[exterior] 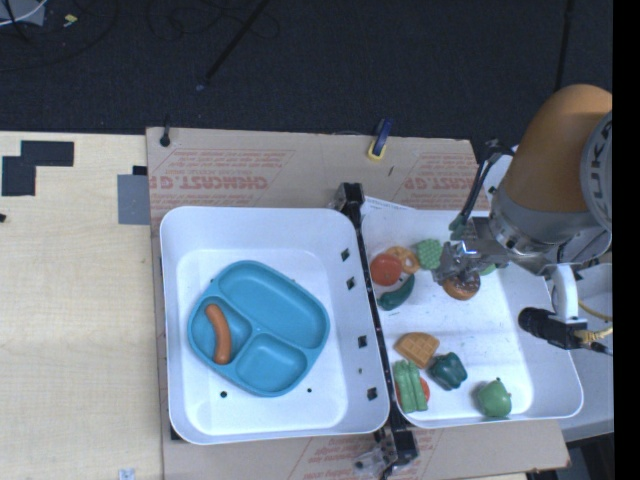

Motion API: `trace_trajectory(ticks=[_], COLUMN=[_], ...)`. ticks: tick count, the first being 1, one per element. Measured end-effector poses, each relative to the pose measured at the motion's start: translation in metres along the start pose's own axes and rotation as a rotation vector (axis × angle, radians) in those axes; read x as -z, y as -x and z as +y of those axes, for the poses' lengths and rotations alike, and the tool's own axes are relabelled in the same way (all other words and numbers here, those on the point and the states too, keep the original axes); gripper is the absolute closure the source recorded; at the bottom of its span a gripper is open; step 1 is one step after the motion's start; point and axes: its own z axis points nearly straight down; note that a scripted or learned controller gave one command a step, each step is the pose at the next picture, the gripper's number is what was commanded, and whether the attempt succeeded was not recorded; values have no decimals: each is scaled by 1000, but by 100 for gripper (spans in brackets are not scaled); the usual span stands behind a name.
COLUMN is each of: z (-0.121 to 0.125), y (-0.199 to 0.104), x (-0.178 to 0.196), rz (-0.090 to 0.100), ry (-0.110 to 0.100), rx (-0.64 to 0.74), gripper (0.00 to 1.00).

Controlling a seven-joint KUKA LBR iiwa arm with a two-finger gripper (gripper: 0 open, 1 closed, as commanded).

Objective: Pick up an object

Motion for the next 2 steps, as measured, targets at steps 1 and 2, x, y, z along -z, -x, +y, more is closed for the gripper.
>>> trace_trajectory(ticks=[1, 2], z=[-2, -12], y=[-57, -79], x=[12, -3], rz=[0, -2], ry=[1, -2], rx=[1, -3], gripper=[100, 100])
